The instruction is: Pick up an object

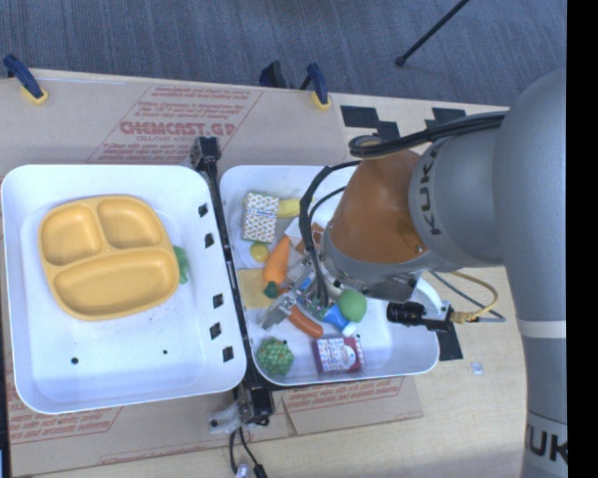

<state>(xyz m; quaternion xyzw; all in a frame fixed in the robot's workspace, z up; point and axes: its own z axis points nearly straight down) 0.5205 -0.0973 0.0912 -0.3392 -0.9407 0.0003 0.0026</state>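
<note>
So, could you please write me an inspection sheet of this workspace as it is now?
Surface: bench under printed cardboard, bearing left bin and right bin.
Job's things: right bin holds carrot, checkered packet, green ball, broccoli-like piece, dark red packet.
Clutter: yellow divided tray in left bin.
Grippers: gripper low among the right bin's objects; no object seen between its fingers.
Cables: black cables loop along the arm.
Surroundings: blue clamps on the bench edge; grey carpet.
</note>
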